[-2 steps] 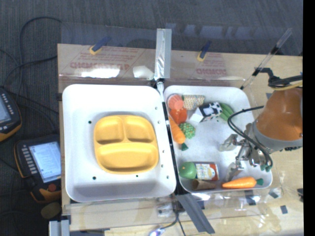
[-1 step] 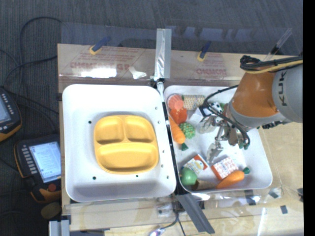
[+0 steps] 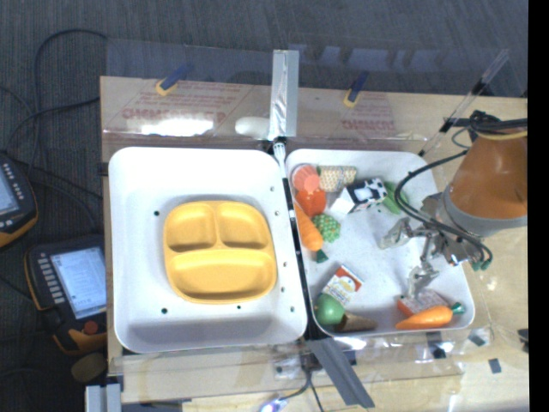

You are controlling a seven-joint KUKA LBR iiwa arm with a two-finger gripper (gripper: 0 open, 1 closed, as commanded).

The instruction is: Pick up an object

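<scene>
Camera view: grey arm with orange band cut off at right edge. Two-finger metal gripper [image 3: 415,256] low in right white bin [image 3: 390,156]; finger state unreadable, nothing seen gripped. Orange plastic carrot [image 3: 425,318] just near of it, partly hidden. Yellow divided tray [image 3: 220,250] in left white bin [image 3: 137,230].

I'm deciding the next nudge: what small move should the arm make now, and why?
Probably lower the claw slightly: it hangs in the right white bin just above the small red-and-white packet beside the orange plastic carrot, with nothing seen held.
</scene>
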